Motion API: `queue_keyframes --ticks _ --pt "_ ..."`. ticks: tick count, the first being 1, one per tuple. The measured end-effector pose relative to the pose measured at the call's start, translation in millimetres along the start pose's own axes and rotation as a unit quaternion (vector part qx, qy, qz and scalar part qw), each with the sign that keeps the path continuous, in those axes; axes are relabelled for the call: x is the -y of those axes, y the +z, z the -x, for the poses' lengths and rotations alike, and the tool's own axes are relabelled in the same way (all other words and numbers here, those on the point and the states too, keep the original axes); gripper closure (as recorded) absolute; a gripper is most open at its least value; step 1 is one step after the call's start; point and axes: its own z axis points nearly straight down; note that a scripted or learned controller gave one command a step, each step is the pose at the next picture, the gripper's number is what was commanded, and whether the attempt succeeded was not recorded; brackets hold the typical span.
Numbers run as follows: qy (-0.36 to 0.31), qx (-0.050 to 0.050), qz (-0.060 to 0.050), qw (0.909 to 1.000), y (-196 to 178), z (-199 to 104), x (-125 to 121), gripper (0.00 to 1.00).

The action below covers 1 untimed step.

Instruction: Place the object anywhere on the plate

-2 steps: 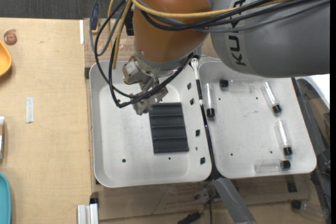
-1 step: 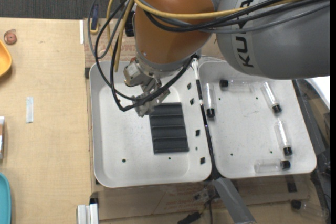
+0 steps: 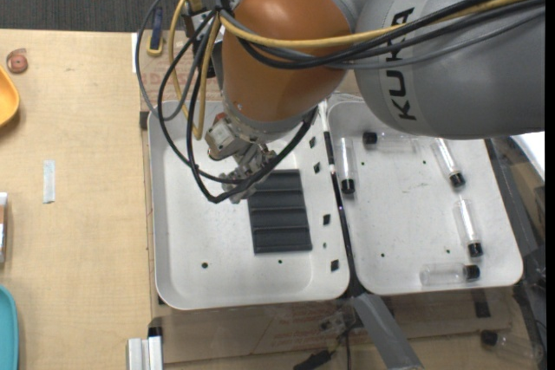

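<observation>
The grey arm [image 3: 451, 39], smooth and rounded with a glossy orange dome [image 3: 282, 48] at the wrist, reaches in from the right over the left bin [image 3: 186, 273]. Loops of black and yellow cable [image 3: 186, 100] drape around it. Beneath the dome the metal hand [image 3: 243, 169] hangs low above the bin's upper middle; I cannot tell how it is set.

Just below and beside the hand lies a dark rectangular ribbed block [image 3: 280, 212], flat on the white plastic floor of the left bin, its surface crossed by ridges. It is the likely object, though that is uncertain.

The right bin [image 3: 408, 273] holds several clear tubes with black caps [image 3: 460, 212]. The pale wood-grain table [image 3: 78, 186] spreads to the left, with an orange curved edge [image 3: 7, 104] at its far side.
</observation>
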Motion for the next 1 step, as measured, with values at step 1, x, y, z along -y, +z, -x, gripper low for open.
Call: queue_keyframes --ticks 1 --pt "0.000 0.000 0.000 1.0000 -0.1 0.0 0.0 0.00"
